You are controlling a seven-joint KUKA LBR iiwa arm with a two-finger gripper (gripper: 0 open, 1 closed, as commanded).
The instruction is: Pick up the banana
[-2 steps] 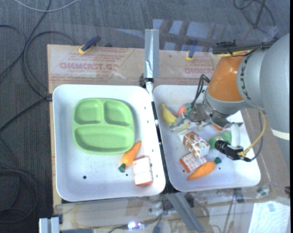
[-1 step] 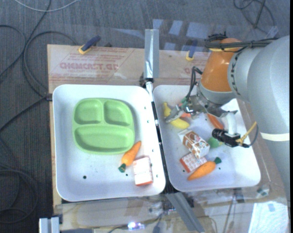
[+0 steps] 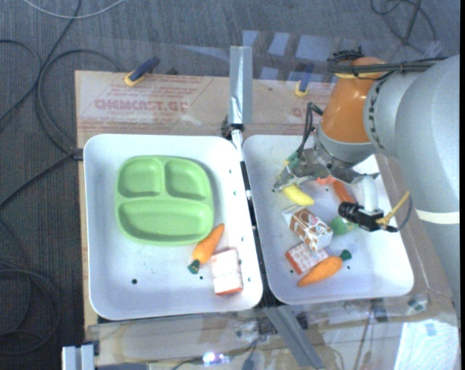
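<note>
Jaws: their state cannot be told from this view; the gripper (image 3: 292,177) is seen from above at a slant and its tip is too small and dark against the bin floor to read.

Banana (image 3: 298,195): lies in the right bin (image 3: 386,287), in the upper part of that bin, right of frame centre. Its long axis runs from upper left to lower right. It sits just below and slightly right of the gripper tip, touching or nearly touching; which of the two cannot be settled. Nothing shows it lifted off the floor.

Judgement: the pick is not yet made. The coming move turns on a short drop toward the lower right, with the jaws set across the banana's short width.

Neighbours in the same bin: a box (image 3: 308,227) just below the banana, a second box (image 3: 301,256) under that, a carrot (image 3: 322,269) near the bottom edge. All stand apart from the banana.

Left bin (image 3: 101,284): green tray (image 3: 166,199), another carrot (image 3: 207,247), a small carton (image 3: 227,271).
</note>
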